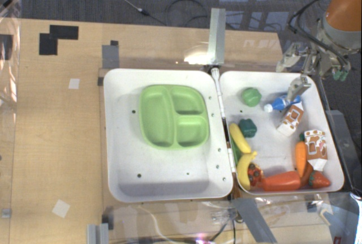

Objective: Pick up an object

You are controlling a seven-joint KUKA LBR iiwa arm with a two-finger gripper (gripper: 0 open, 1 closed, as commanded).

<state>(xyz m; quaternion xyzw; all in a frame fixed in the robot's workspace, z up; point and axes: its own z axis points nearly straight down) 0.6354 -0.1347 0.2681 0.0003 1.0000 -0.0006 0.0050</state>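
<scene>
two white bins on the bench (62, 141). the left bin (121, 124) carries a green divided tray (172, 115). the right bin (271, 152) carries the loose things: a green ball (250, 95), a dark green block (247, 127), two bananas (242, 155), a blue bottle (278, 104), two small cartons (291, 118), a carrot (300, 159) and a red pepper (281, 181). the claw (298, 86) hangs at the far right corner of the right bin, just above the blue bottle and near carton; nothing shows between its fingers, and whether they are spread or pressed together cannot be told. judged progress: early; no object is lifted, all lie in the bin. left to do: descend, close on one thing, raise it.
</scene>
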